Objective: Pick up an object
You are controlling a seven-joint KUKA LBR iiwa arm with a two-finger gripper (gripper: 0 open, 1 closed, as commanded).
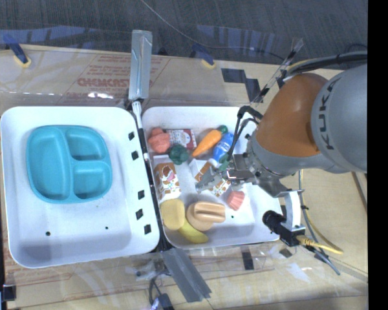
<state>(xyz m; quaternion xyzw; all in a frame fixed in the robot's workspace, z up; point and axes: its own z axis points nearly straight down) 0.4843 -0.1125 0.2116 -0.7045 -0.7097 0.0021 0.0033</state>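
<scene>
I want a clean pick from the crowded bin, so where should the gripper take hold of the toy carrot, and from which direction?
Probably best to grip the carrot across its orange middle, coming straight down from above. It lies flat and slanted, green top toward the blue bottle, so the fingers should close across its narrow width. The bottle crowds its upper right end; the lower left half looks freer.

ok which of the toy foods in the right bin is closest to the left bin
The small printed carton, lying against the right bin's left wall. The orange carrot and tan hot dog bun sit farther right.
</scene>
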